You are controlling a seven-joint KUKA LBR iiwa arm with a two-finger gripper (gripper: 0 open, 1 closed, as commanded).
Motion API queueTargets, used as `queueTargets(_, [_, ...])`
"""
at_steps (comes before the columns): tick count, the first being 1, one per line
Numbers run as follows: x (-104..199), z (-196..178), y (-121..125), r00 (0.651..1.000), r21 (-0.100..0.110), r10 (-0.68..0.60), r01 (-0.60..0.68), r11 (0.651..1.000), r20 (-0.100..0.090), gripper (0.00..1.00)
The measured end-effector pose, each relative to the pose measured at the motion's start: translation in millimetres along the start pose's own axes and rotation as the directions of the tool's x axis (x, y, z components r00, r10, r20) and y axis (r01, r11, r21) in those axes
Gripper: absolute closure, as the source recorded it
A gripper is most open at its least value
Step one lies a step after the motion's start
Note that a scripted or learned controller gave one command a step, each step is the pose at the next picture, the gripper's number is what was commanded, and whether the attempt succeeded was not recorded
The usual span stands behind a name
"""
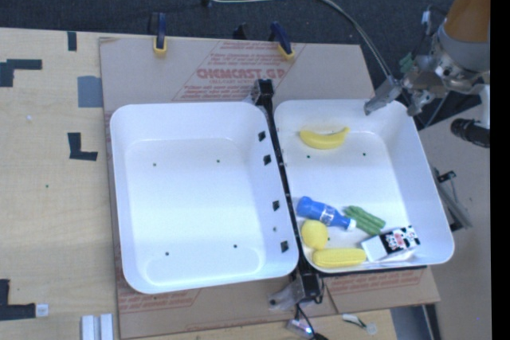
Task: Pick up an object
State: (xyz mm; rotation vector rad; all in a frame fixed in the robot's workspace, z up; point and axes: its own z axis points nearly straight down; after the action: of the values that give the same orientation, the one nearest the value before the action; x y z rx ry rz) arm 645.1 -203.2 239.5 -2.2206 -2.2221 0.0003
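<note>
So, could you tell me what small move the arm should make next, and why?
Probably swing the gripper inward and down toward the banana. The gripper sits at the far right corner of the right bin, and the banana lies alone and nearest, while the other objects crowd the near edge.

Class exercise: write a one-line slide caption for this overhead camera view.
Gripper above the right bin's far rim; banana, blue bottle and other toys inside.

Wooden bench, cardboard sheet, two white bins
</note>
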Motion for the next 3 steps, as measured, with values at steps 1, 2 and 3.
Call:
queueTargets(1, [22,92,16,1.000,0.008,-0.001,0.001,1.000,-0.002,0.00])
queueTargets(2, [73,157,-5,1.000,0.003,-0.002,0.002,1.000,-0.001,0.00])
queueTargets(3, [110,155,23,1.000,0.002,-0.001,0.001,1.000,0.001,0.00])
